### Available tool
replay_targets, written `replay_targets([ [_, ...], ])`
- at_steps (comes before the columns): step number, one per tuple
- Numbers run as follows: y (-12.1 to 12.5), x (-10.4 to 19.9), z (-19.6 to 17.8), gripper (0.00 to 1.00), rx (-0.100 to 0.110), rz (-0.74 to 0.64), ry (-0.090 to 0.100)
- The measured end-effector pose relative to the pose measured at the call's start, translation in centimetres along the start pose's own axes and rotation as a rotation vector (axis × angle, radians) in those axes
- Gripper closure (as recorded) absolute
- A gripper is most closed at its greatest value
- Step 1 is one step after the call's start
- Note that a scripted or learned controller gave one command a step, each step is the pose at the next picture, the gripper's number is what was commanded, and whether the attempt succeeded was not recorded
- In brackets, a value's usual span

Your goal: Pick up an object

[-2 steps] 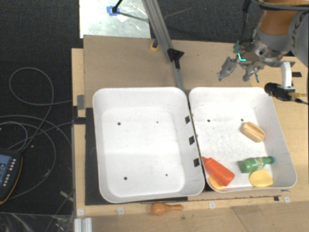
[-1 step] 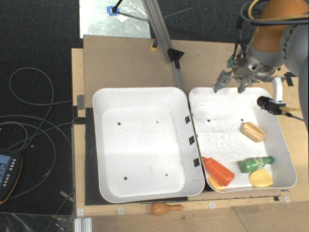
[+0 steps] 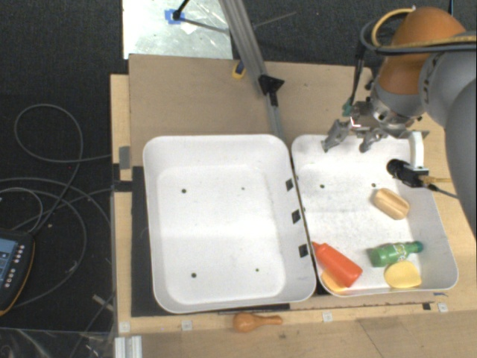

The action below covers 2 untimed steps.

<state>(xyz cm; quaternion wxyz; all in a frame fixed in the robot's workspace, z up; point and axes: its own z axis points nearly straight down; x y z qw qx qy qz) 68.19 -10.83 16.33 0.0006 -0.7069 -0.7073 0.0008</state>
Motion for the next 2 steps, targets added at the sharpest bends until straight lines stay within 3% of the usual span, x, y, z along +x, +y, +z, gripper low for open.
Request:
replay_targets([
  [1, 0.0, -0.4, 6.2, 0.00, 0.002, 0.000, 0.001],
  [2, 0.3, -0.5, 4.6, 1.00, -0.007, 0.000, 0.000],
])
